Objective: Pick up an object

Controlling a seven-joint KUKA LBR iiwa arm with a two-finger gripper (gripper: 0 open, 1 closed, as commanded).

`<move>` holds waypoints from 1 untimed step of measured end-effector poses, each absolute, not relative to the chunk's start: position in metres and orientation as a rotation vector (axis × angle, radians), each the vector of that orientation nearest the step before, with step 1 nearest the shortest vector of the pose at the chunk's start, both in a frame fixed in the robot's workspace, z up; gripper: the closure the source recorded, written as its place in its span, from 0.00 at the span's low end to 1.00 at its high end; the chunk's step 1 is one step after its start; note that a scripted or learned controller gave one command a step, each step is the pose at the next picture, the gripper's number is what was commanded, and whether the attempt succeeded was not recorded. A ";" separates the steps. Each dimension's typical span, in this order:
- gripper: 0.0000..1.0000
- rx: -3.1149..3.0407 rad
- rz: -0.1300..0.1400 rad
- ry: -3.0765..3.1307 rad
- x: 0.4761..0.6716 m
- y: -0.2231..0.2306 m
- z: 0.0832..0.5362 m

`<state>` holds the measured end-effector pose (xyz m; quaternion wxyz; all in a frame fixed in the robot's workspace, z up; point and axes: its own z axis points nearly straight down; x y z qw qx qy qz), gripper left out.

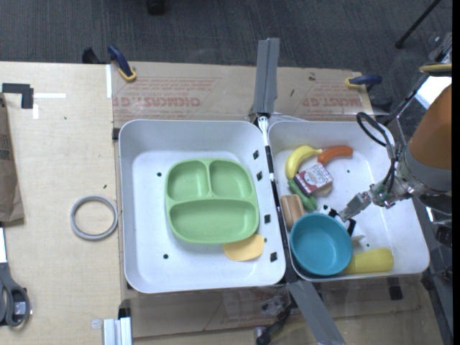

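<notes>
Objects crowd the right bin (410, 261): a blue bowl (320, 244), a yellow block (371, 259), a banana (300, 158), a carrot (335, 152). Just above the bowl's rim hangs the gripper (348, 215), its grip state impossible to tell. Judging by this, the reach is underway; next it must settle over one item and descend.

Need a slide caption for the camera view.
Arm's tool low in the right bin, beside blue bowl; green divided plate in the left bin.
</notes>
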<state>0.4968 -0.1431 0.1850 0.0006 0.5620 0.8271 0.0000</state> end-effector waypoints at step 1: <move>0.00 1.965 -0.002 2.450 0.578 -0.153 0.092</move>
